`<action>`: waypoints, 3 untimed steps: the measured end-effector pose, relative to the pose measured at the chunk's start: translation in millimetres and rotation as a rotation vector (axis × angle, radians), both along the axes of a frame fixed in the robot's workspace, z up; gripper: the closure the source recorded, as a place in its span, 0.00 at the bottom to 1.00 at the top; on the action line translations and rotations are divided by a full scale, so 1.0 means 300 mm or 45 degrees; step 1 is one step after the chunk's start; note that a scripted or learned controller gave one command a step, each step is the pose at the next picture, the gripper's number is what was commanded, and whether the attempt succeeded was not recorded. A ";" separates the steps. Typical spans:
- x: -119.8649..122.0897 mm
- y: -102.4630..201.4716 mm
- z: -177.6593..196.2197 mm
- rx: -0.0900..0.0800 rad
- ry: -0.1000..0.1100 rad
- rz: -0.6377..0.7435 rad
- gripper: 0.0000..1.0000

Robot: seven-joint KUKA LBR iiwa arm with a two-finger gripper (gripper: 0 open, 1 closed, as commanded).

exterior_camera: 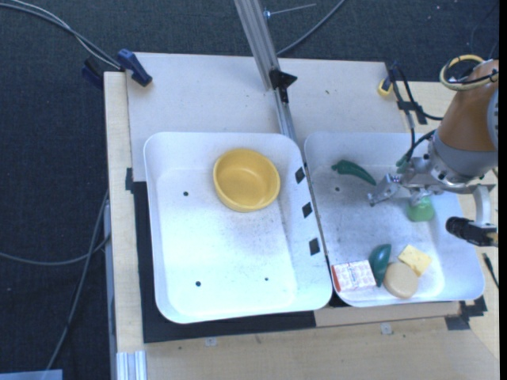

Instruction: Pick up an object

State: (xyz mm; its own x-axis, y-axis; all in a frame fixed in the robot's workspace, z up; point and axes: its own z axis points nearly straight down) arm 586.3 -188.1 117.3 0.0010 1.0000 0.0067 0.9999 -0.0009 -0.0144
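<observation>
You've got the arm (pixel 467 121) entering at the right edge of the frame, partly cut off there, orange band above the grey wrist. The gripper (pixel 383 194) sits low over the right bin (pixel 333 236), centre-right of frame; it's small and blurred, so you can't tell its state.

A dark green curved item (pixel 354 171) lies just upper left of the gripper, apart from it. A light green object (pixel 421 209) sits just below the wrist, its top hidden by the arm.

At the lower part of the right bin you'll see a cluster: a red-and-white packet (pixel 353 276), a teal piece (pixel 380 256), a tan round piece (pixel 401 281) and a yellow block (pixel 415 259), the last three touching or overlapping.

The left bin (pixel 198 291) holds a yellow bowl (pixel 246 179) near its upper right.
</observation>
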 end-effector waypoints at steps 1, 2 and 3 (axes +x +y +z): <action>0.009 0.002 0.056 0.000 -0.012 0.001 1.00; 0.012 0.014 0.279 -0.010 -0.030 0.003 1.00; 0.030 -0.004 0.441 -0.010 -0.028 0.003 1.00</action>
State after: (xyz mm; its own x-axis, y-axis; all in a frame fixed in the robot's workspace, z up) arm 595.4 -189.3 249.6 -0.0015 1.0000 -0.0013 1.0000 0.0015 0.0080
